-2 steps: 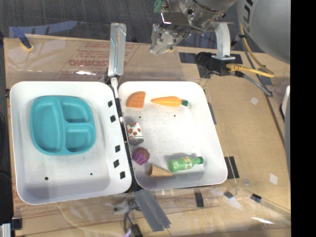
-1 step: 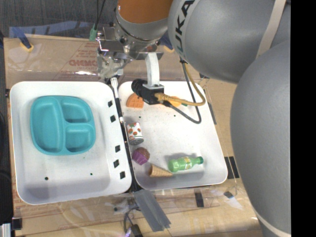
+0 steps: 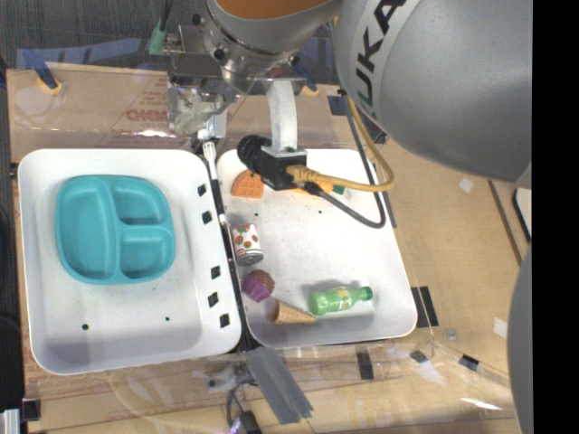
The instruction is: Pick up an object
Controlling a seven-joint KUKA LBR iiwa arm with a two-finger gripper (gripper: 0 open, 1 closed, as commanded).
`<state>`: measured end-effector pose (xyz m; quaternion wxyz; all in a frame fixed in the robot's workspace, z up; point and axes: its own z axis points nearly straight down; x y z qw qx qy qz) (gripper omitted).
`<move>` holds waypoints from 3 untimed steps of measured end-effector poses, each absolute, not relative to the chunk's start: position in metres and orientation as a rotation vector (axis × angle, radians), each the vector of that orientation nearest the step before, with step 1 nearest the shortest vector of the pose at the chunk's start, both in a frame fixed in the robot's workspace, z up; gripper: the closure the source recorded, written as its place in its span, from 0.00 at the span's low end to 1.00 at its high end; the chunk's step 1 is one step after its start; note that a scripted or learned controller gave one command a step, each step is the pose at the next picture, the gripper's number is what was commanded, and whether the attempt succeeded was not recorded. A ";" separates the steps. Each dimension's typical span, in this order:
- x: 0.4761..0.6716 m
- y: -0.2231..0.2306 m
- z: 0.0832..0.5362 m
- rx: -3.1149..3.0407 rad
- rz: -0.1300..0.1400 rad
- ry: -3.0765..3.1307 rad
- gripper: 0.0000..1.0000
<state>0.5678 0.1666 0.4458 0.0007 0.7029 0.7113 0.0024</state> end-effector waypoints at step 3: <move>0.477 0.048 0.442 2.220 -0.008 2.225 1.00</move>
